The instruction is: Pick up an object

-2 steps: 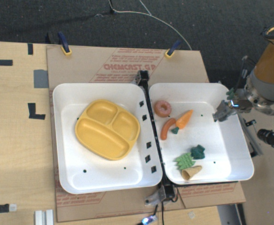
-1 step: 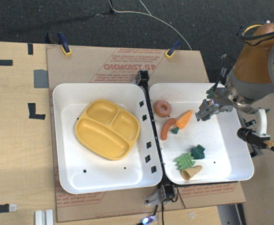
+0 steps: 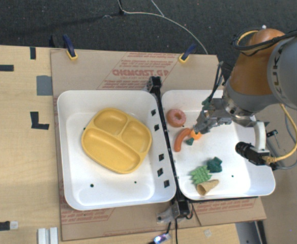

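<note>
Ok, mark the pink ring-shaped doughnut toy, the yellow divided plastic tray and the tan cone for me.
pink ring-shaped doughnut toy (image 3: 177,117), camera view, on its ring's left side.
yellow divided plastic tray (image 3: 90,139), camera view, on its left rim.
tan cone (image 3: 207,187), camera view, on its middle.

1. Both bins: white, the left bin (image 3: 72,187) and the right bin (image 3: 250,184)
2. Tray (image 3: 117,140): plain yellow
3. Donut (image 3: 176,117): pinkish red
4. Sausage (image 3: 181,139): orange-red
5. Two small toys (image 3: 207,170): light green and dark green
6. Cone (image 3: 207,187): tan
7. Arm (image 3: 263,70): grey with an orange band
8. Tool (image 3: 202,127): dark grey
9. Board (image 3: 133,72) under the bins: brown with red lettering
10. Bench (image 3: 16,156): pale wood with dark marks
11. Clamps (image 3: 69,49): blue and yellow
</note>
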Tool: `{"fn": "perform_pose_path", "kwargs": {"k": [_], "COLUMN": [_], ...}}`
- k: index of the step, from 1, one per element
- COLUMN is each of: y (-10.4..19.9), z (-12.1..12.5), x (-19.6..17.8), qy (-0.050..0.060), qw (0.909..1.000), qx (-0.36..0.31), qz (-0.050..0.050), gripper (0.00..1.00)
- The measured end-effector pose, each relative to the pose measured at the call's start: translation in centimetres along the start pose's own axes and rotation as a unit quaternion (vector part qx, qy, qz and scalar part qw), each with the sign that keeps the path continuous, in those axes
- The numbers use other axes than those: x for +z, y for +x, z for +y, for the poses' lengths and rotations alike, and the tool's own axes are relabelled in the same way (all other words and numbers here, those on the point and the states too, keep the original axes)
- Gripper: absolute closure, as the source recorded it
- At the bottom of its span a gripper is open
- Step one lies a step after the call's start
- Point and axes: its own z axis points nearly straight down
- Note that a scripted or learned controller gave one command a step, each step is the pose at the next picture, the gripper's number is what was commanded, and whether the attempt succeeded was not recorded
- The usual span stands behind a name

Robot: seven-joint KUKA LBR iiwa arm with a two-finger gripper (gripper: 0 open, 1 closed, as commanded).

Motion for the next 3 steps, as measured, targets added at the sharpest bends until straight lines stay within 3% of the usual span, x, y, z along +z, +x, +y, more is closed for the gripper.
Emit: {"fn": "perform_pose_path", "kwargs": {"k": [1, 3], "y": [5.3, 15.4], "z": [0.2, -0.6], "x": [-0.9, 1.1], "qy": [-0.001, 0.001], "qw": [1.0, 1.0], "qx": [-0.001, 0.0], "qz": [0.0, 0.0], "gripper": [1.0, 1.0]}}
